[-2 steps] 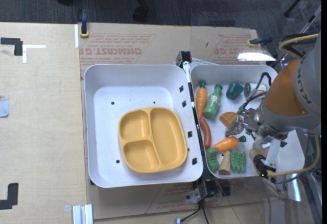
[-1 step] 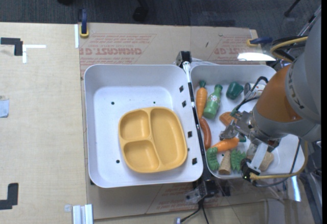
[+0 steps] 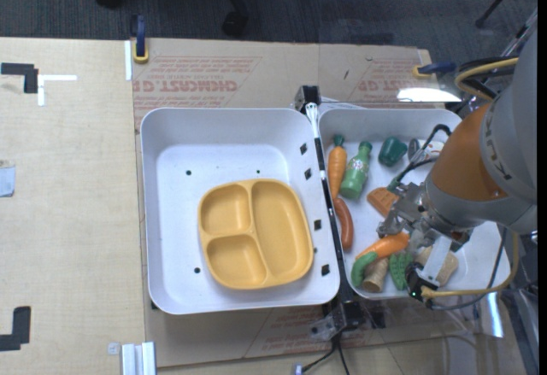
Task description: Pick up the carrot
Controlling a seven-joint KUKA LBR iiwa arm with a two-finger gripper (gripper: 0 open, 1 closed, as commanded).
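An orange carrot [image 3: 337, 166] with a green top lies along the left wall of the right bin [image 3: 496, 271], pointing toward the front. A second orange vegetable with a green end [image 3: 382, 249] lies lower in that bin. The gripper [image 3: 413, 226] is down in the right bin, just above and to the right of this second orange piece and well right of the upright carrot. The grey wrist and orange band [image 3: 466, 168] cover the bin's right part.
Around the gripper lie a green bottle [image 3: 356, 170], a dark green pepper [image 3: 392, 151], a red sausage [image 3: 344, 223], an orange wedge [image 3: 381, 200], a tan cone piece [image 3: 372, 280] and a green leafy piece [image 3: 399, 271]. A yellow divided plate [image 3: 254, 233] sits in the left bin [image 3: 162, 194].
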